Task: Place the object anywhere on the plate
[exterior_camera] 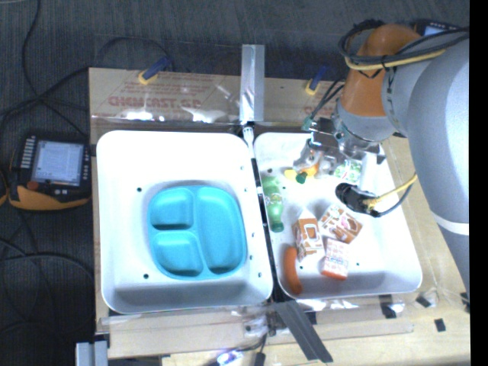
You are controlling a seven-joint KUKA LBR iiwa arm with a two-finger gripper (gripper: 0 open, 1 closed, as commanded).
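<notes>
A light blue plate (197,230) with three compartments lies in the left bin (122,166). The right bin (389,269) holds several toy food items: a green bottle (272,203), a small yellow and green piece (300,175), a brown carton (308,235), a patterned packet (340,223), an orange and white carton (335,259) and an orange sausage (291,271). My gripper (324,155) hangs over the far part of the right bin, just right of the yellow and green piece.
A metal divider post (252,82) stands behind the seam between the bins. A handheld control pad (52,166) lies on the floor at the left. Cables trail from the arm's wrist (366,197) over the right bin.
</notes>
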